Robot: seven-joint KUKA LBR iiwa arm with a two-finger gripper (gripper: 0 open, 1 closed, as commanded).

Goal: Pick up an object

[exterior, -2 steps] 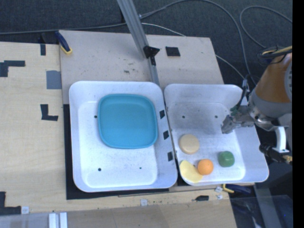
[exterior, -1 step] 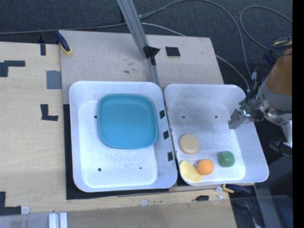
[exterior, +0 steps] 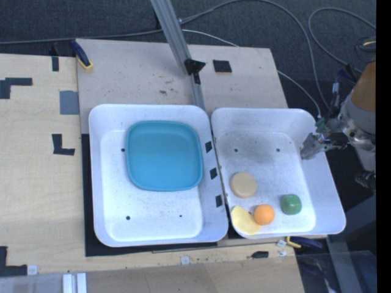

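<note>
Over at the right edge of the frame, the robot's hand (exterior: 313, 144) hangs above the right rim of the right-hand shallow white bin (exterior: 321, 182), its grey metal tip pointing left and down into the picture. Whether its fingers are apart or together I cannot tell from where I'm looking; nothing shows between them. Behind it the grey arm with its orange band (exterior: 365, 96) comes in from the right side.

Down in that right bin, four small things sit in the lower part. A round beige puck-like piece (exterior: 243, 185) lies left of centre. Below it, at the bin's lower-left corner, a pale yellow curved piece like a banana (exterior: 243, 222) lies flat, and a small orange ball (exterior: 264, 215) rests right against it. A small green rounded object (exterior: 291, 204) sits apart to the right, nearer the lower-right corner. All four are well apart from the hand.

Left bin (exterior: 107, 163) now: a square light-blue plastic plate with rounded corners (exterior: 164, 155) lies flat in its upper half.

Both bins sit side by side on the pale wooden bench (exterior: 36, 163), with a grey metal pole (exterior: 177, 35) slanting up toward the top of the frame.
</note>
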